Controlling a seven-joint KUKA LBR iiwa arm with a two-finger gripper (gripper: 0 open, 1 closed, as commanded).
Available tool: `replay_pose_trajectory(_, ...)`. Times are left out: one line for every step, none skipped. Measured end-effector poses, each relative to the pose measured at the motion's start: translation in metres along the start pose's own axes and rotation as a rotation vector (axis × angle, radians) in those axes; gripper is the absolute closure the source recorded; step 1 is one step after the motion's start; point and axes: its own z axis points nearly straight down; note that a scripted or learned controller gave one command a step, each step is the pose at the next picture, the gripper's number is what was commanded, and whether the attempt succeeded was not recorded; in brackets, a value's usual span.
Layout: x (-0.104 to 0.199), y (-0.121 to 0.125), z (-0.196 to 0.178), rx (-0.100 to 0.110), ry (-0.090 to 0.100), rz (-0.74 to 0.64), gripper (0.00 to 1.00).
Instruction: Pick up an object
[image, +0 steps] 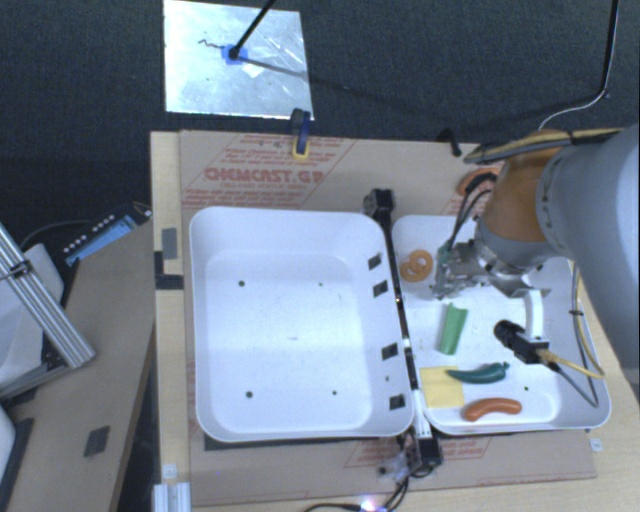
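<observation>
The right bin holds several small objects. An orange ring lies near its left wall, with a green block below it. Toward the front are a yellow square, a dark green pepper and an orange sausage. My gripper reaches down into this bin from the right. Its tip is just right of the ring and just above the green block. Nothing is visibly held by it.
The left bin sits beside the right one, and black clips run along the shared wall. The grey arm with its orange band covers the right bin's back right corner. A foil sheet lies behind the bench.
</observation>
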Motion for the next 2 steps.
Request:
replay_pose_trajectory(0.075, 0.052, -0.161, -0.018, 0.002, -0.006, 1.00)
replay_pose_trajectory(0.165, 0.069, -0.269, -0.011, 0.003, -0.006, 1.00)
